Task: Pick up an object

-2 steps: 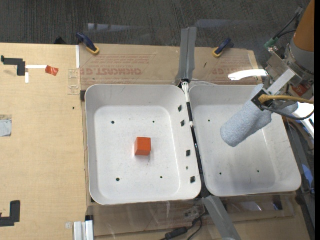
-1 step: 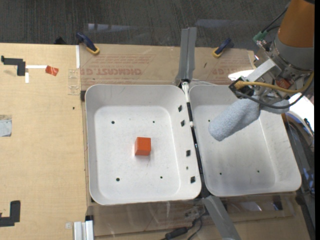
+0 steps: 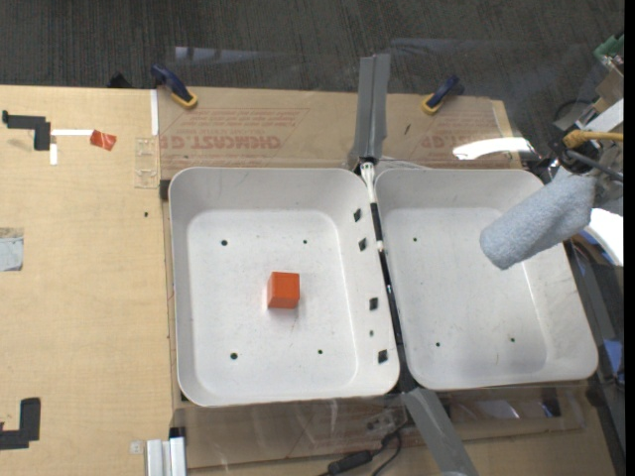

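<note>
A small orange cube lies flat on the floor of the left bin, a little below its middle. My arm reaches in from the right, and its grey, blurred end with the gripper hangs over the upper right part of the right bin. The gripper is far to the right of the cube, across the divider between the bins, and nothing shows in its grasp.
A grey bar and black clips run along the seam between the bins. Two blue-and-yellow clamps hold the cardboard behind them. A wooden board with a small red tag lies to the left.
</note>
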Controlling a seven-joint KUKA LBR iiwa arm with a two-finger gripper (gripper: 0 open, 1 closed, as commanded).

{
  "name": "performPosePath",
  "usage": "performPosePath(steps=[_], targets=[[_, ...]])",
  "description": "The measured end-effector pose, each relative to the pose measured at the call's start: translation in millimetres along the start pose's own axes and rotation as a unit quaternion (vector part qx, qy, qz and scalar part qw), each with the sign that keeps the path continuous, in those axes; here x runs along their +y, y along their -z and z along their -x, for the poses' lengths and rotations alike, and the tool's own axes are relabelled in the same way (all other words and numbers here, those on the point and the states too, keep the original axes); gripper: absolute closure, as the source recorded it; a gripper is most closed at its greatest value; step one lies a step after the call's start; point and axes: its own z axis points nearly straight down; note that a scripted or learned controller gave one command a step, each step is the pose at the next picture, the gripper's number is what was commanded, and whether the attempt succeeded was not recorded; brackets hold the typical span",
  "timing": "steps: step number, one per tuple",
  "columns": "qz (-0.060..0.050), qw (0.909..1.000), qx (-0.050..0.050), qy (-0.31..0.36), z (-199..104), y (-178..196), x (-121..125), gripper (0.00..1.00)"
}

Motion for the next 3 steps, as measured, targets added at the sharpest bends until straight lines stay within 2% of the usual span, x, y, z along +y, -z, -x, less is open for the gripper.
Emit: performPosePath(steps=[1,2,3], targets=[[0.000,0.9975,0.000,-0.071,-60.4,11.7,-20.0,1.00],[0.000,0.9930,0.000,-0.118,-119.2,12.2,-21.4,1.00],[0.000,0.9983,-0.001,-0.058,-42.9,12.1,15.4,1.00]])
